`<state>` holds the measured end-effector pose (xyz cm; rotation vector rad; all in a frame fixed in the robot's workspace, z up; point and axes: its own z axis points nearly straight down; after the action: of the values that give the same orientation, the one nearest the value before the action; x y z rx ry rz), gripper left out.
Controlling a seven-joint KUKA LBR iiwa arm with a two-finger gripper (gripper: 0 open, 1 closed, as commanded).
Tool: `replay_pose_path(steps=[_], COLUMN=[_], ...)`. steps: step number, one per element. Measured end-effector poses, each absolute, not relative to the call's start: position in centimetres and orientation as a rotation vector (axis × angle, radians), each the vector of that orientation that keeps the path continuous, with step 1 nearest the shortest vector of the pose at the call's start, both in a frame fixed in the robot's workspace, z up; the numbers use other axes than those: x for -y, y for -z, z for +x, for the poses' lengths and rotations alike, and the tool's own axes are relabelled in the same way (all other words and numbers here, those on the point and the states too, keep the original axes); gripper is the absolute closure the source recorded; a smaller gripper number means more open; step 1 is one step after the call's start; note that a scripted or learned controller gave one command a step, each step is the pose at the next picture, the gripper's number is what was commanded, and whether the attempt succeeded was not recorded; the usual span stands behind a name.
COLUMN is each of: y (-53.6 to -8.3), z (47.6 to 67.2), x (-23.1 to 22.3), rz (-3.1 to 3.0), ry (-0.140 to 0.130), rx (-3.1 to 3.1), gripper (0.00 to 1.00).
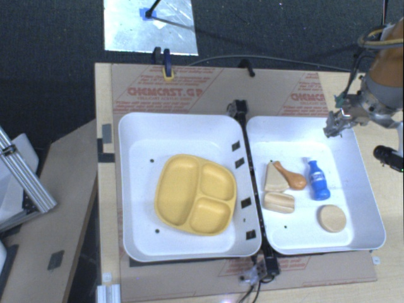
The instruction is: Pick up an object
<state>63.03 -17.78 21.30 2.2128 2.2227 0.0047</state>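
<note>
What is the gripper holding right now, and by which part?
Nothing. The gripper hangs above the right bin's far edge, apart from the blue bottle and the other items lying there.

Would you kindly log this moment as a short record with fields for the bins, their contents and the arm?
left bin: holds a yellow divided tray, three compartments
right bin: holds four small items
blue bottle: lying near the bin's middle
tan round disc: in front of the bottle, apart from it
toy drumstick: overlapping a beige wedge
bread-like roll: just in front of the wedge
gripper: over the right bin's far right corner, nothing seen between its fingers
</note>
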Motion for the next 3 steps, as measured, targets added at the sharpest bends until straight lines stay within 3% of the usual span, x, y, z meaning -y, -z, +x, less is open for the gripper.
replay_pose_path(steps=[3], y=[-21.6], z=[58.7], x=[3.5], rz=[2.213], ry=[-0.002], rx=[-2.234], gripper=[1.0])
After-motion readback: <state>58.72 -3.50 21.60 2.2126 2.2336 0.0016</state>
